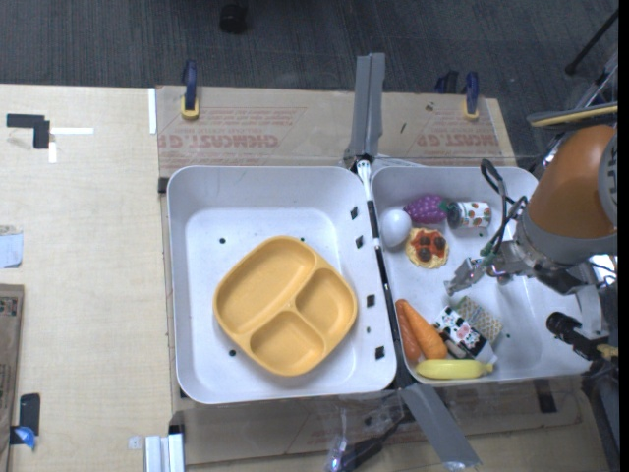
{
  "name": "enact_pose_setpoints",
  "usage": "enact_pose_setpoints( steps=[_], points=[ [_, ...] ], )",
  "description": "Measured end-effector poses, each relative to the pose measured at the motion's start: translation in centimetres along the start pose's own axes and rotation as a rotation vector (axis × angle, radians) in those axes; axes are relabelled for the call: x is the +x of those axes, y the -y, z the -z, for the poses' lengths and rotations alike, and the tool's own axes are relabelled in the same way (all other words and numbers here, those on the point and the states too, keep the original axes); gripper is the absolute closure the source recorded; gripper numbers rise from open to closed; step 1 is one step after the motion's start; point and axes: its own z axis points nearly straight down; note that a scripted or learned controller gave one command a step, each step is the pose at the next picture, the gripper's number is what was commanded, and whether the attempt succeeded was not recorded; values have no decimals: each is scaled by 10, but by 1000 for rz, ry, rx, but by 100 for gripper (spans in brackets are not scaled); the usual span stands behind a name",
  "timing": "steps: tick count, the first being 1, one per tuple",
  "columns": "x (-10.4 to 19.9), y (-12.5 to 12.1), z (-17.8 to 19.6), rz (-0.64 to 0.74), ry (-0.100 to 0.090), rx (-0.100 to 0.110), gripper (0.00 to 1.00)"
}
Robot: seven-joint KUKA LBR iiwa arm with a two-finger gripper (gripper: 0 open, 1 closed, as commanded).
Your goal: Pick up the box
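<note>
The approach is in hand: the tool [470,275] hovers low in the right bin [526,357], its fingers spread and holding nothing, just above the box [462,330], which lies near the front wall. Next it must drop onto the box, which is hemmed by the carrot [421,331] and banana [454,369]; open floor lies only rightward.

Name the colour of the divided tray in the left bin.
Yellow-orange divided tray, plain, seen clearly in the camera view.

small black-and-white patterned box [462,331] lying flat, right bin, front area, beside carrot.
</note>
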Motion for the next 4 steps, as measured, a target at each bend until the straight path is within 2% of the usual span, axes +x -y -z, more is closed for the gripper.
enact_pose_setpoints(
  steps=[1, 2, 3, 4],
  points=[
    [-6, 1, -7, -44, 0, -1, 0],
    [6, -64, 25, -194, 2, -2, 0],
    [-3, -2, -7, -205, 0, 1, 0],
    [-3, -53, -6, -292, 2, -1, 0]
  ],
)
